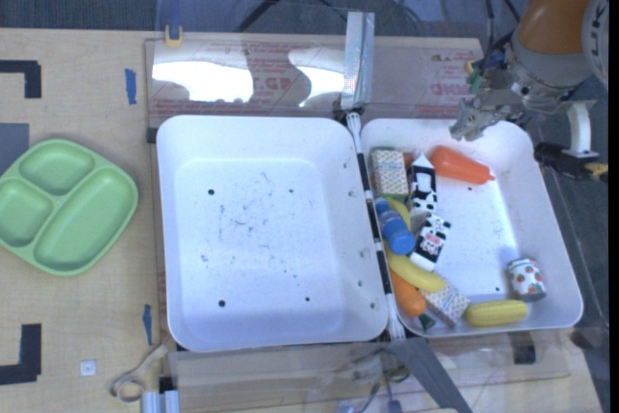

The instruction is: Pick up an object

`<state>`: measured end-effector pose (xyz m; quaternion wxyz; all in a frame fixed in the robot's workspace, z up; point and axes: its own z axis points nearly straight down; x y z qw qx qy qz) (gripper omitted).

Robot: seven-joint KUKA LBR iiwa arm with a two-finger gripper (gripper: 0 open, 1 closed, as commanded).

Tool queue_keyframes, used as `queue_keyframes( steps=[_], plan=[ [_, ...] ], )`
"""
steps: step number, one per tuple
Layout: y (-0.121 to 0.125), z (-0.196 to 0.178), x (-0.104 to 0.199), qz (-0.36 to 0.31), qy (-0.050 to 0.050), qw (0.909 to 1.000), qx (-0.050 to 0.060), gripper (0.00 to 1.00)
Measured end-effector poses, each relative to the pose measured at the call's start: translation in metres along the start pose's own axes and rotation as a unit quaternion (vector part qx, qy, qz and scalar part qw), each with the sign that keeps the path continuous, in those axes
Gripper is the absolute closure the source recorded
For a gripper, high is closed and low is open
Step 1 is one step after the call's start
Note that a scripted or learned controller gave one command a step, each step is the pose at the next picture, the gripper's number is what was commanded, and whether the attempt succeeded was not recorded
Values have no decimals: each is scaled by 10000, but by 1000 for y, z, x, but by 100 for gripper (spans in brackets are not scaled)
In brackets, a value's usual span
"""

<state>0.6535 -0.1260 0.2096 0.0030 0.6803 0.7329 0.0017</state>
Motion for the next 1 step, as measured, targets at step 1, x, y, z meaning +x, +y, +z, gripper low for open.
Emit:
queue_keyframes(
  steps=[1],
  plan=[
    [0,0,0,0,0,10000,1,0]
  ],
)
